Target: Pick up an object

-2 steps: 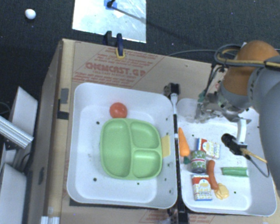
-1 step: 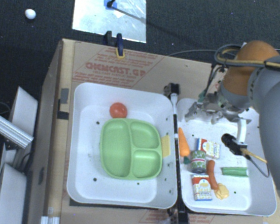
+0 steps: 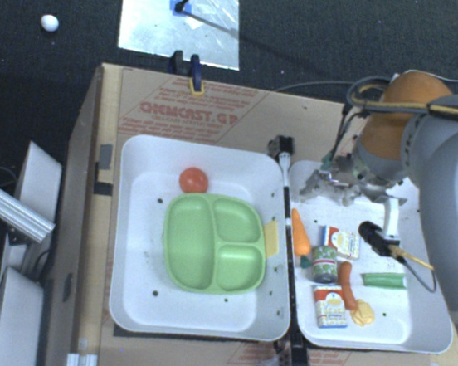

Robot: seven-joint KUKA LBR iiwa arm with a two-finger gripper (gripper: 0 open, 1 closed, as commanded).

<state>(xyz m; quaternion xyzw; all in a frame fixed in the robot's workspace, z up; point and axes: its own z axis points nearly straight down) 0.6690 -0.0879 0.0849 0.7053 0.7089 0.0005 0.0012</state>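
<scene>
Red "CHEMCAST GP" print on the brown board (image 3: 190, 113) behind both bins; gripper (image 3: 338, 184) state impossible to tell.

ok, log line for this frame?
arm: over right bin far end | gripper: above bin floor, nothing seen held | carrot, can: untouched | left bin: green tray, tomato
</scene>
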